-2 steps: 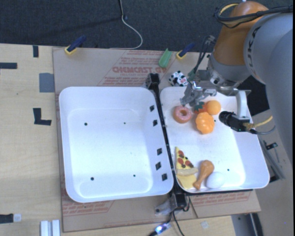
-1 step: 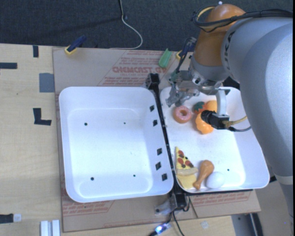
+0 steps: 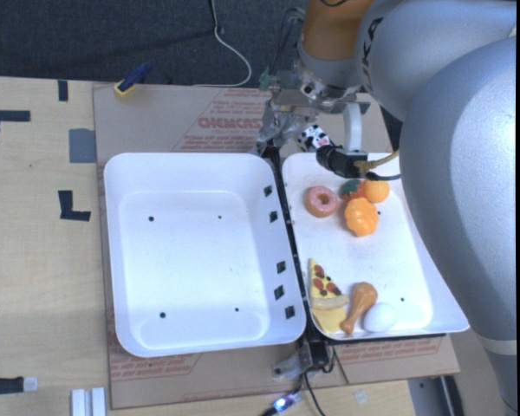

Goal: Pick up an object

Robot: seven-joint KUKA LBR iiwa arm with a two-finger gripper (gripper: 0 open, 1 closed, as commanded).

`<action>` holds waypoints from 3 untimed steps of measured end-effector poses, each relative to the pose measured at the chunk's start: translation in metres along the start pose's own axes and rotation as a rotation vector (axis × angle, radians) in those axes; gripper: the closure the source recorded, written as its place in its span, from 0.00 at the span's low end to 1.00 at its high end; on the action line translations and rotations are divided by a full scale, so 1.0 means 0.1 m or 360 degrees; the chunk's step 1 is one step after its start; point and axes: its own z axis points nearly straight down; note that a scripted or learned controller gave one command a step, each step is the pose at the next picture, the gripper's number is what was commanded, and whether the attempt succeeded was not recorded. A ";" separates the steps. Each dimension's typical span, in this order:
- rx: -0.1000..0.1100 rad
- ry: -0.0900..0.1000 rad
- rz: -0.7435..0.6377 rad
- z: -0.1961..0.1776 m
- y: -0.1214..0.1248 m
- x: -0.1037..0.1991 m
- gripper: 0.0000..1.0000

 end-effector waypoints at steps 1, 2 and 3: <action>0.0014 0.0000 -0.0003 0.17 -0.02 1.07 1.00; 0.0010 0.0002 0.0002 0.01 -0.01 1.84 1.00; 0.0005 0.0001 0.0009 -0.67 0.00 1.79 1.00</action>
